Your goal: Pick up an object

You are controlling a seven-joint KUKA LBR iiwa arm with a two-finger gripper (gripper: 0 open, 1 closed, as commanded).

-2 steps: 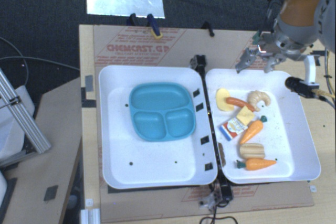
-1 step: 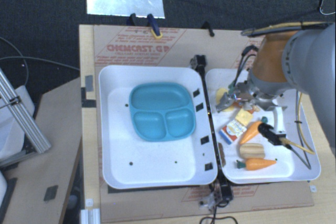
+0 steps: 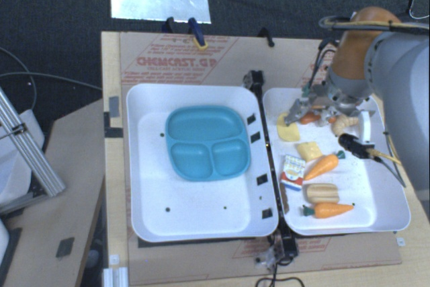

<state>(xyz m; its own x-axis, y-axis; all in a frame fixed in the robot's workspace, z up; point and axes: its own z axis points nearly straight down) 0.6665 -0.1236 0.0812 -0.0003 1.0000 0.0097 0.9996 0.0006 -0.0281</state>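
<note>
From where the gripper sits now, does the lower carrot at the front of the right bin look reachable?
Probably yes. The lower carrot lies uncovered in the right bin, nothing stacked on it; the gripper hangs over the same bin.

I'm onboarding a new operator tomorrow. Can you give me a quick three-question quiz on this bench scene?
1. True or false: the blue divided plate lies in the left bin.
2. How many carrots are in the right bin?
3. The pincer is above which part of the right bin: A) the near edge, B) the far left part, C) outside it?

Key: 1 true; 2 two, carrots and; 3 B.
</note>
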